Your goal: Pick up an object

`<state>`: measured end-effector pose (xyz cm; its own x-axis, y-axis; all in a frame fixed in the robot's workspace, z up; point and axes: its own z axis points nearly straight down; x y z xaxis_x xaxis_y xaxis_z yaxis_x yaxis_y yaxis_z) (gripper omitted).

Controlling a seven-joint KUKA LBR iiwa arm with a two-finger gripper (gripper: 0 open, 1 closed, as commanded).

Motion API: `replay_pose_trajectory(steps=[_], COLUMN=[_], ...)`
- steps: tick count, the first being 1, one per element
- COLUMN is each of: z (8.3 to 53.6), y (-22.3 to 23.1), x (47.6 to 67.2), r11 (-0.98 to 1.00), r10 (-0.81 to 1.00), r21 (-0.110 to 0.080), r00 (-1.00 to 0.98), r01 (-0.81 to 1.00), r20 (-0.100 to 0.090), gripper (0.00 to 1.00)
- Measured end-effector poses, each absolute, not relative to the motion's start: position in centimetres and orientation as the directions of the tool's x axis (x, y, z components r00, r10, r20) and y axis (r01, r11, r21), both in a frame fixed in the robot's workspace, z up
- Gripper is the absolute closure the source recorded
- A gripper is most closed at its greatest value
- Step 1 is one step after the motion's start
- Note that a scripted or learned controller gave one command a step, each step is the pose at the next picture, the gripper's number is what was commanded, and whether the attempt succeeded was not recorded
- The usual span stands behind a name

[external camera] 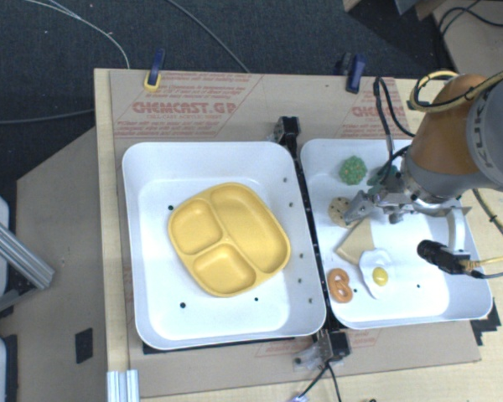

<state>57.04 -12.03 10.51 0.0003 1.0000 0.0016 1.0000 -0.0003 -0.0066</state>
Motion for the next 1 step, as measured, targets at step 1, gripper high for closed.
replay_pose_trajectory(steps=[1], z=[8.69], y=[-12.02], x=[57.15], r11=[0.000], r10=[1.000], r21=[-0.001], r00=[0.000], r01=[1.000], r20=[0.002], gripper=[0.00])
